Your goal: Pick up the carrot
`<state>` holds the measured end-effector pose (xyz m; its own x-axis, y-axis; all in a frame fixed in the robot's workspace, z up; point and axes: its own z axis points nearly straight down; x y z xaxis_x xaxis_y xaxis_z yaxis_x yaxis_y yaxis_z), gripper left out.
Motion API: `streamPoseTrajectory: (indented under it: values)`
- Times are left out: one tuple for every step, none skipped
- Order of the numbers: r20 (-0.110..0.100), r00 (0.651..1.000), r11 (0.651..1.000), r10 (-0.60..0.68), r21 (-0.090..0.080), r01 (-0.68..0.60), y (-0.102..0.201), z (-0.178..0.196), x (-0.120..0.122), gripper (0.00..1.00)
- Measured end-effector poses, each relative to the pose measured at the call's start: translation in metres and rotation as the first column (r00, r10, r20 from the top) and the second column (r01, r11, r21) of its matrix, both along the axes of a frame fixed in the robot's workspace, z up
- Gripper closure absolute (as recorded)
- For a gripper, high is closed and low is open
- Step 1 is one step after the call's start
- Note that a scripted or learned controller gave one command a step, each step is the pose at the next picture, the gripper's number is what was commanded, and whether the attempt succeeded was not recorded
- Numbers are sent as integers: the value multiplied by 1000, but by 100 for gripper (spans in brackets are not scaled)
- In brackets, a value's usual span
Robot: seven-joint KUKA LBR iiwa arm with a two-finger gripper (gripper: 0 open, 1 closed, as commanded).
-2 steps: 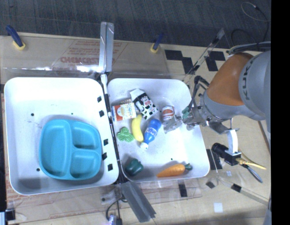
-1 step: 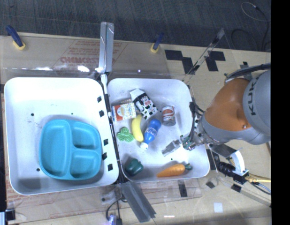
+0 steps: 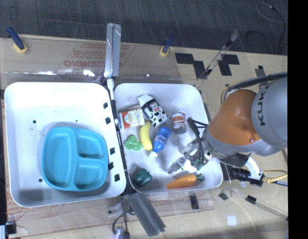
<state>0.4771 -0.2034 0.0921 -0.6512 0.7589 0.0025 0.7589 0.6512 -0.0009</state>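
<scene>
From my seat, the arm [image 3: 248,123] comes in from the right and its bulky orange and grey body covers the right wall of the right bin [image 3: 206,101]. The gripper [image 3: 188,159] hangs low over the bin's lower right part, a tangle of grey metal and dark cable; I cannot tell how far apart its parts stand, as they blur into the white floor.

The carrot [image 3: 184,181] lies on its side along the bin's near wall, just below the gripper, its green top toward the right. I see it resting free on the floor, not gripped, though its leafy end sits close to the metal and I cannot say whether they touch.

Other things share the bin: a yellow banana [image 3: 145,136], a blue bottle [image 3: 161,139] with a white cap, a small can [image 3: 179,122], a cow-patterned carton [image 3: 153,110], an orange-labelled box [image 3: 131,118], a green leafy piece [image 3: 132,143] and a dark green pepper [image 3: 141,177]. Their labels are too small for me to read.

The left bin [image 3: 19,103] holds a blue divided plate [image 3: 74,157]. On the arm's grey shell I read "KU", the rest cut off. Faint red print on the cardboard over the counter [image 3: 144,51] behind the bins is unreadable.
</scene>
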Motion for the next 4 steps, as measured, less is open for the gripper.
streamPoseTrajectory:
  values:
    - [1, 1000, 1000, 5, 0, -5, 0, 10, 1, 100]
    - [3, 998, 998, -70, -1, 70, 6, 21, 30, 100]
    - [4, 997, 997, 72, -2, -72, -7, 121, 12, 100]
    - [4, 997, 997, 72, -3, -72, -7, 121, 12, 0]
